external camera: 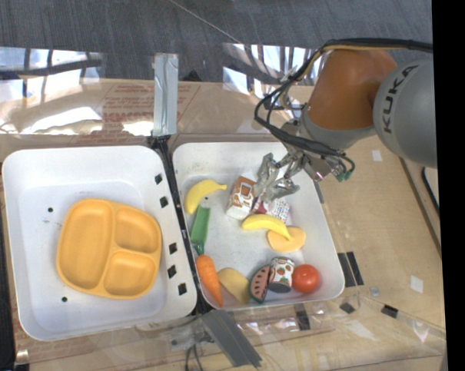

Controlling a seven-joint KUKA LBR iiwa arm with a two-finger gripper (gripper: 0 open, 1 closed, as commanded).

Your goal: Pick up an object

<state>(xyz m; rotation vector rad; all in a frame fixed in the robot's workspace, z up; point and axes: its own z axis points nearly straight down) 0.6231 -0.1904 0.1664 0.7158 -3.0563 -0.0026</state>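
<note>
So from the camera view, nothing's been picked up yet as far as I can see. The tool (272, 181) is down in the right bin (327, 238), fingers spread a bit, sitting right over the small carton (241, 197) and the wrapped packet (280, 210), but not pinching either. The two bananas (203, 193) (266, 225), carrot (209, 279), tomato (306, 278) and the rest all lie on the bin floor. The left bin (32, 174) just has the yellow tray (108, 246). I'd say the closing and lifting are still left.
</note>
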